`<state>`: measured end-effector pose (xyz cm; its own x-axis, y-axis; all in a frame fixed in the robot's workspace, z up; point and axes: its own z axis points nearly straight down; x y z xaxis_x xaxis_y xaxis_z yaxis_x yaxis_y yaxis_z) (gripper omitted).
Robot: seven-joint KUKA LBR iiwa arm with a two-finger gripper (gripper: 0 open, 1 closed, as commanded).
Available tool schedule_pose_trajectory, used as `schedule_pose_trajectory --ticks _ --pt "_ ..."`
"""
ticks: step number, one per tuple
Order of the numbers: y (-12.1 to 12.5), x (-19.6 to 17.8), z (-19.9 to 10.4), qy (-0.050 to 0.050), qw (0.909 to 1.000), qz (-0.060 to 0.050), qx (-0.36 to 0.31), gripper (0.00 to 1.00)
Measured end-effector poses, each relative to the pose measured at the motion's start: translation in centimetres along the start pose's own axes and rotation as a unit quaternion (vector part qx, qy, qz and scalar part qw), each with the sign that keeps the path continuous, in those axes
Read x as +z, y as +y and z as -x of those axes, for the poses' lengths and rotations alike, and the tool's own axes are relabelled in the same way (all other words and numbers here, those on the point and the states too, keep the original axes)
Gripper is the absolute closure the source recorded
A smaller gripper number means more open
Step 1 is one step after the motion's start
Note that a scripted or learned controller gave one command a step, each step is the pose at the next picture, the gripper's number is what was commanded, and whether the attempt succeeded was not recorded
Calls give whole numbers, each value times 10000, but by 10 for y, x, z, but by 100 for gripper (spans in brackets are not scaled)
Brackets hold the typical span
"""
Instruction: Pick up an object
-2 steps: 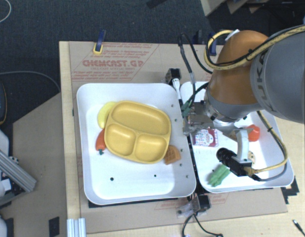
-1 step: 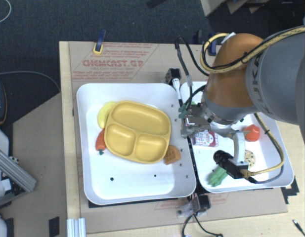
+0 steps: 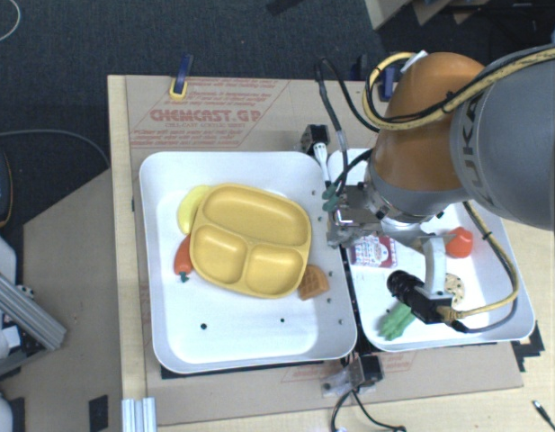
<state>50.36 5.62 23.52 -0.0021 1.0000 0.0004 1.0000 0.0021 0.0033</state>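
**Bench seen from above, at a slant.** Two shallow white bins are sitting side by side on the tabletop (image 3: 214, 115), whose brown sheet is carrying red print. The grey arm (image 3: 520, 142), with its orange band (image 3: 430, 124), is reaching in from the right. The tool (image 3: 347, 228) is hanging over the shared edge of the left bin (image 3: 241, 331) and the right bin (image 3: 484, 282), about midway along that edge. The wrist is covering the tool from above, so it cannot be told whether it is spread or pressed together.

**Left bin.** A yellow divided plate (image 3: 250, 241) with three compartments is lying in the middle. A yellow piece (image 3: 189, 203) is showing from under the plate's far-left rim. An orange-red piece (image 3: 183, 259) is lying against the plate's left rim, toward the bin's left edge. A brown piece (image 3: 313, 283) is touching the plate's near-right corner, close to the bin's right edge.

**Right bin.** A red-and-white packet (image 3: 371, 252) is lying just beside the tool, along the bin's left edge. An orange-red round piece (image 3: 459, 241) is sitting toward the right edge. A pale speckled disc (image 3: 453, 286) is lying just on the near side of that round piece. A green piece (image 3: 394, 322) is lying at the near-left corner.
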Motion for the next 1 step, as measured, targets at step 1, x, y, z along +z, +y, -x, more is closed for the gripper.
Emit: schedule_pose_trajectory --ticks 1 --pt "-4 21 2 0 10000 -39 15 100"
